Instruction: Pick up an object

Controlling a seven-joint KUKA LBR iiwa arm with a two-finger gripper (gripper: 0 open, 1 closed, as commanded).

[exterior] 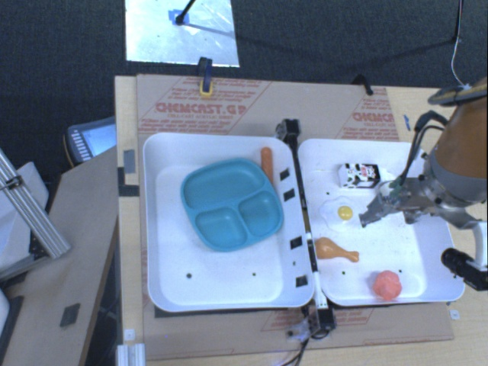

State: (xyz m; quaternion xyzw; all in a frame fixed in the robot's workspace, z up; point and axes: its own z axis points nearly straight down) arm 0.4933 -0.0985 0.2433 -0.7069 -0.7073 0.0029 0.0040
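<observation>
Over the right bin (427, 284), gripper (374, 213) beside the fried egg (341, 213).
I cannot tell its state; better to lower straight, centred on one object, away from the wall.

two white bins on the table: left bin (164, 280), right bin (427, 277). one blue divided plate (231, 213), three compartments, in the left bin. one orange sausage-like stick (267, 163) in the left bin too, at the plate's upper right edge. right bin holds four items: one black-and-white carton (358, 175), one fried egg toy (341, 213), one orange drumstick toy (336, 250), one pink ball-like lump (387, 284). six loose things total. one arm, one gripper (370, 214).
</observation>
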